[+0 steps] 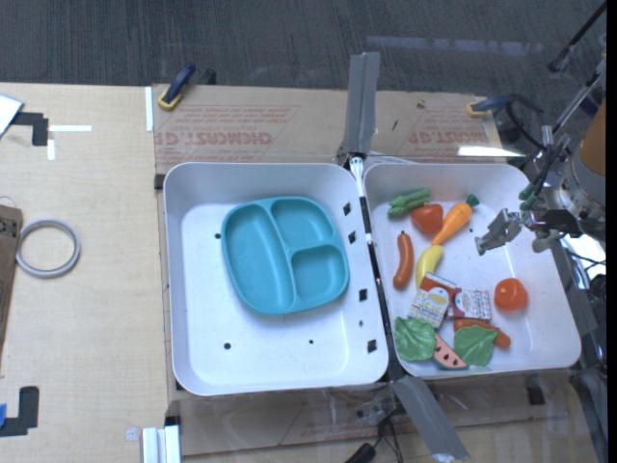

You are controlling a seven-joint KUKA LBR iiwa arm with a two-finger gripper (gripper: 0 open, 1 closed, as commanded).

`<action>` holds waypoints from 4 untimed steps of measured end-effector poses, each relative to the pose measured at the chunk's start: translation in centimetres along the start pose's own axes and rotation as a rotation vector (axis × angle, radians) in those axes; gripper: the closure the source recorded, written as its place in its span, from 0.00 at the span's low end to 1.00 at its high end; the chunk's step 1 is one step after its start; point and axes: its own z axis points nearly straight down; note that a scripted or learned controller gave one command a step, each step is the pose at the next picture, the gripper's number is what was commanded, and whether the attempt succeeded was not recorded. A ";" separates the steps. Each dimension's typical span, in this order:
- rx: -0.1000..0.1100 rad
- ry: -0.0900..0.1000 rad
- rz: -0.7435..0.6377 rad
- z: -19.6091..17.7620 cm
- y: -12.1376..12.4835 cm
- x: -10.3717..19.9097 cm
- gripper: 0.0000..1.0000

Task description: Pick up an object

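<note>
While the gripper is held over a bare patch of the right bin with nothing visibly between its fingers, whether they are open or shut cannot be told, and the approach step is judged to be in hand. The candidate objects are located in that bin, namely a carrot just to its left and a tomato below it, so a descent squarely over one item is called for next. The left bin, occupied by a teal divided plate, is set on a wooden bench above grey carpet.
</note>
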 end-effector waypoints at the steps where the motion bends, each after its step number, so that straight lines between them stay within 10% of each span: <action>1: -0.001 0.001 -0.135 8.1 -3.6 -7.8 0.00; 2: -0.005 0.007 -0.206 16.5 3.9 -7.5 0.00; 3: -0.006 -0.002 -0.407 10.5 8.6 -2.1 0.00; 4: 0.000 -0.003 -0.548 16.5 13.1 -2.2 0.00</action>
